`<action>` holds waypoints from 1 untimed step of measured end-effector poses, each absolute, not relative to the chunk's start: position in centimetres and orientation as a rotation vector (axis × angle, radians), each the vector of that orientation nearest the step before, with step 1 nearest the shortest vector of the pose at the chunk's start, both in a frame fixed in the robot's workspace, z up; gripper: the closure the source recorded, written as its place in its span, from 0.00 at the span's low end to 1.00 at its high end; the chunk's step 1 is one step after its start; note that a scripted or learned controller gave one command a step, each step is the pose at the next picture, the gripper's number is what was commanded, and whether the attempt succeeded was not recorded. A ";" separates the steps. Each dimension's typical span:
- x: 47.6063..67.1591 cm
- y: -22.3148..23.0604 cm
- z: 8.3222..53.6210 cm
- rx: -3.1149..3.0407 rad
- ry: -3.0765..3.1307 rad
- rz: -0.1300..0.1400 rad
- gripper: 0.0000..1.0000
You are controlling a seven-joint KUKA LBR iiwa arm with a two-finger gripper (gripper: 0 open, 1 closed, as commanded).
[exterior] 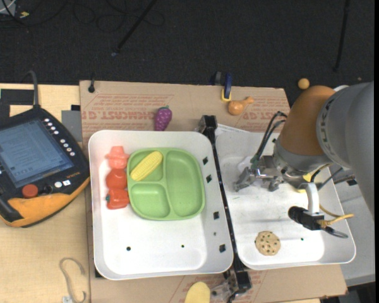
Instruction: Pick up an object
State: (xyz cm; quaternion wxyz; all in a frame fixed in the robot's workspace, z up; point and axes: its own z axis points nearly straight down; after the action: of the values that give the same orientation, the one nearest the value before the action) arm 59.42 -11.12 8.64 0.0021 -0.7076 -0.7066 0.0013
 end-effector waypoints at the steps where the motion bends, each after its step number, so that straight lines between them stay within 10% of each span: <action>1: 59.4 -11.4 9.7 -2.226 -2.210 0.003 1.00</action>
State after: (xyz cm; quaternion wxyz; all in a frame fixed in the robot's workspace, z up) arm 59.39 -11.36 9.73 0.0025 -0.7097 -0.7045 0.0011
